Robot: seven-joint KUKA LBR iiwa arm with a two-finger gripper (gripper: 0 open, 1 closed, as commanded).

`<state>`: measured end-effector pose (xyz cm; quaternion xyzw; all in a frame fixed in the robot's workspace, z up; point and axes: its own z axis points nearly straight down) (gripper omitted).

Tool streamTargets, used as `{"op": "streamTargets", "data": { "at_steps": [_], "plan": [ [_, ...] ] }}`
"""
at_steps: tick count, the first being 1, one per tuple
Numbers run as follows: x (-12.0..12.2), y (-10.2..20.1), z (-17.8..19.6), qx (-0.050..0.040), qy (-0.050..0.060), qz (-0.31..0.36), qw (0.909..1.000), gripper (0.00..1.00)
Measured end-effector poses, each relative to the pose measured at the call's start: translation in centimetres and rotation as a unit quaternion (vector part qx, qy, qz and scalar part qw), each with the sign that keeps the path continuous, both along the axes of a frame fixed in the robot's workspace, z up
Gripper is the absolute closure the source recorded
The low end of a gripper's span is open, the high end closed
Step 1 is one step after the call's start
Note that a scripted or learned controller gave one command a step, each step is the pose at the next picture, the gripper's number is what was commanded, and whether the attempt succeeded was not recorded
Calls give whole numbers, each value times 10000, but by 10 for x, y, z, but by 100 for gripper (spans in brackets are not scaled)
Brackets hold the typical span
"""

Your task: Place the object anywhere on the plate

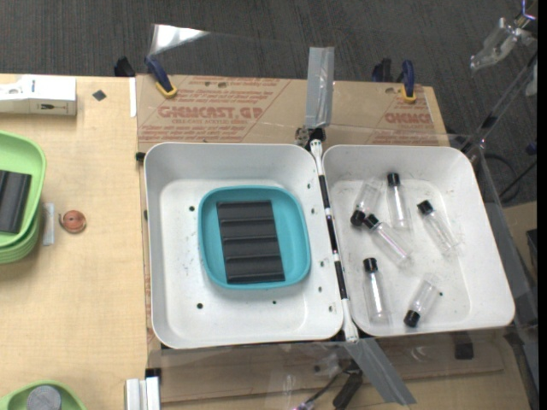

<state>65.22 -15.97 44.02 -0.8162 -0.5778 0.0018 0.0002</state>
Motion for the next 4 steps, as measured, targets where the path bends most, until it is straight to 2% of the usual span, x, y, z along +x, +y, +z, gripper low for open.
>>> {"op": "streamTargets", "data": {
  "at_steps": [4],
  "plan": [
    [0, 0, 0, 0, 0, 0, 10000, 0]
  ]
}}
